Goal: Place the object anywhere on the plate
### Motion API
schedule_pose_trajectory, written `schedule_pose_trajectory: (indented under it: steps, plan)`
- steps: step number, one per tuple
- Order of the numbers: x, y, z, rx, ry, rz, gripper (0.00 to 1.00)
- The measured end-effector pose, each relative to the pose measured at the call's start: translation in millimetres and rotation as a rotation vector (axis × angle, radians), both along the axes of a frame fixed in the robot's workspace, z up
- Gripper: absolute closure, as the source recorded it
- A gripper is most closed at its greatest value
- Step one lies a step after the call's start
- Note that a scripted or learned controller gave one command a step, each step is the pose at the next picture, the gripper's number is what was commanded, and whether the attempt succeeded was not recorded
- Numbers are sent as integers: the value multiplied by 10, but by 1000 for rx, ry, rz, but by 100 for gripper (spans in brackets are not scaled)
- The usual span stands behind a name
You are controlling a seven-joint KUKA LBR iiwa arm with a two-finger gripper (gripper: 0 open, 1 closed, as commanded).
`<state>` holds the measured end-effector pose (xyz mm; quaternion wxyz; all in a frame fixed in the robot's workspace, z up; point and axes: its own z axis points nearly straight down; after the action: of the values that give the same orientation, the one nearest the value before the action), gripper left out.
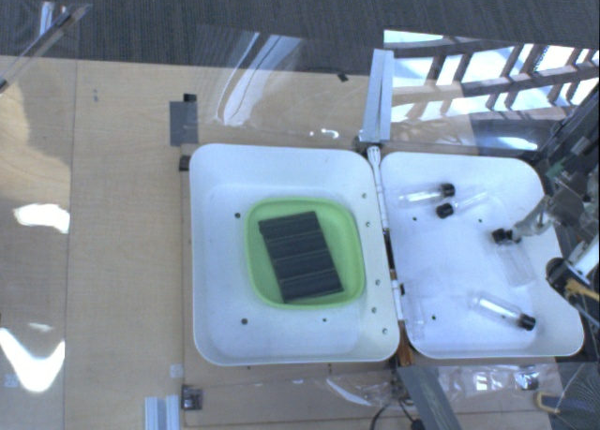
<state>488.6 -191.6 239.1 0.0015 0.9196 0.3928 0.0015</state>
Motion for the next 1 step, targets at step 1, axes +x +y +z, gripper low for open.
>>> schedule_pose_trajectory:
  steps: [1]
  plan:
    - [-4,-69,196,-1,-1,-59,0]
